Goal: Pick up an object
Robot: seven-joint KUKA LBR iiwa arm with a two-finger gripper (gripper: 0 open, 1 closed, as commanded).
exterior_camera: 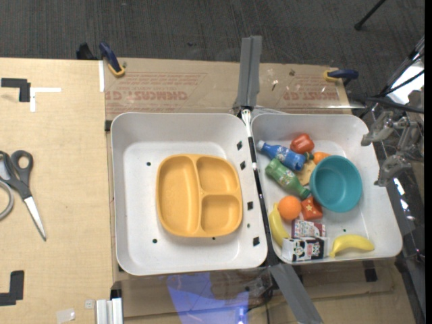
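The camera view is showing the pick as not yet begun: the teal bowl (337, 184), orange (289, 208), two bananas (352, 245), bottles (284, 156) and milk carton (305, 248) are all being left lying in the right bin (385, 211). The yellow divided plate (200, 196) is being carried by the left bin (128, 201). The end effector's (395, 150) state cannot be told among the blurred metalwork at the right edge, and nothing is being seen lifted.

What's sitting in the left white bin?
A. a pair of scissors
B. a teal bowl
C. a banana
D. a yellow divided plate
D: the yellow divided plate lies alone in the left bin, while the teal bowl and the bananas are in the right bin, and the scissors lie on the bench outside both.
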